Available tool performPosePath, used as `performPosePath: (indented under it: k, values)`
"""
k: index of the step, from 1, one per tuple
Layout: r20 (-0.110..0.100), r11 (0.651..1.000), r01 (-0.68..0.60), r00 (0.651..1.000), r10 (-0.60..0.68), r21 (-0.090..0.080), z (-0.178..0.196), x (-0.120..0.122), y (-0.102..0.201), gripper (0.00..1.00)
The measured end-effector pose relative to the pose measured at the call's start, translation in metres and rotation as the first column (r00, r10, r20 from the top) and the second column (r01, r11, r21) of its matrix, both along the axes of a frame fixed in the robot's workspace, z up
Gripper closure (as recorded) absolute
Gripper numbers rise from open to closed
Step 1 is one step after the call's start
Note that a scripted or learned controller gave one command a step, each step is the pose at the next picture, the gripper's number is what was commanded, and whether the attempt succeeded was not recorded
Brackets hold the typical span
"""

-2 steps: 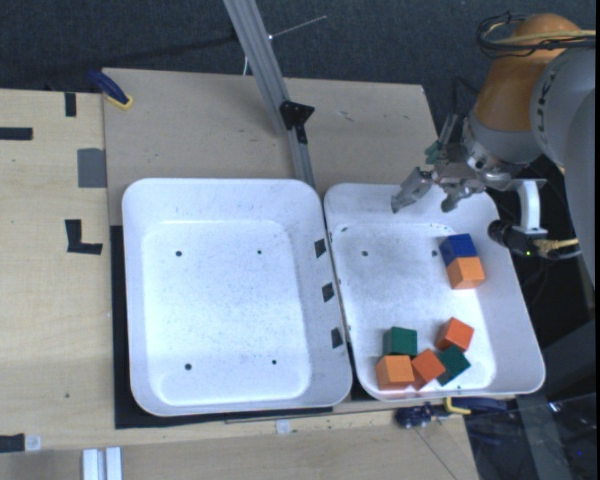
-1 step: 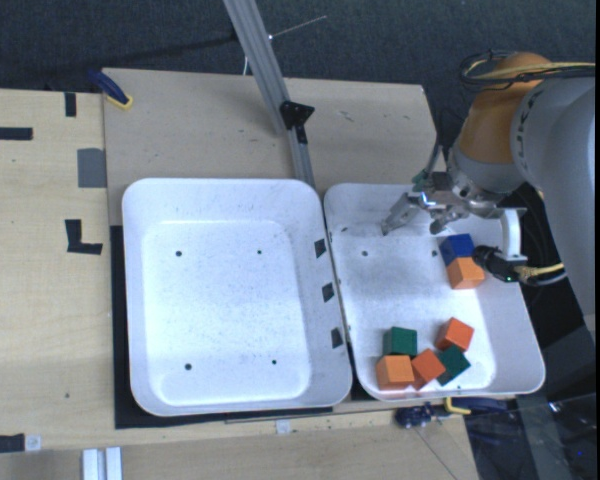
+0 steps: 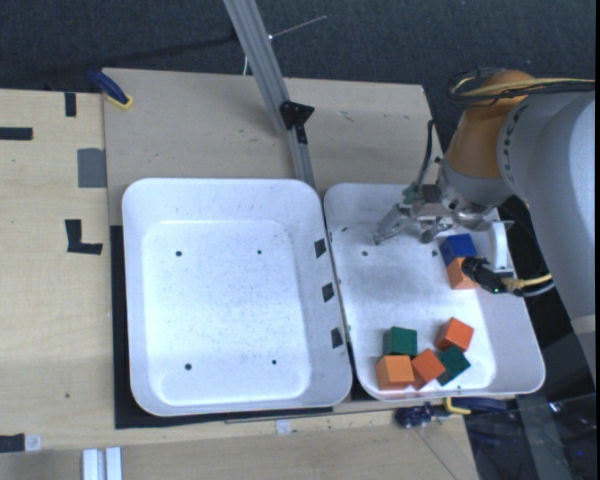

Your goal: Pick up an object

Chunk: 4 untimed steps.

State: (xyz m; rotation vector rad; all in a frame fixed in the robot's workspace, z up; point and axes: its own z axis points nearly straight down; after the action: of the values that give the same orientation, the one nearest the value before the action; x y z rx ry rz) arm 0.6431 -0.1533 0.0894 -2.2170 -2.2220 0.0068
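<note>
Item: right bin [image 3: 365, 268], on counter [image 3: 40, 268]. We log the tool [image 3: 395, 225] at its far side, prongs splayed wide, holding nothing. Blue block [image 3: 458, 247] and orange block [image 3: 462, 274] lie just right of it. We advise centring over one block before descending.

Small blocks lie in the right bin [image 3: 365, 268]: a blue block [image 3: 458, 247] touching an orange block [image 3: 461, 273]; orange and green blocks [image 3: 425, 356] clustered at the near edge.
</note>
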Motion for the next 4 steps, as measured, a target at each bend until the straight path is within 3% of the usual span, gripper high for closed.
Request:
performPosePath:
  k: [1,3,4]
  values:
    - [0.003,1.0,-0.002,1.0,0.002,0.0,0.012,0.001,0.001,1.0]
    - [0.012,1.0,0.0,1.0,0.0,0.0,0.137,0.013,0.005,1.0]
    - [0.009,1.0,0.0,1.0,0.0,0.0,0.178,0.014,0.006,1.0]
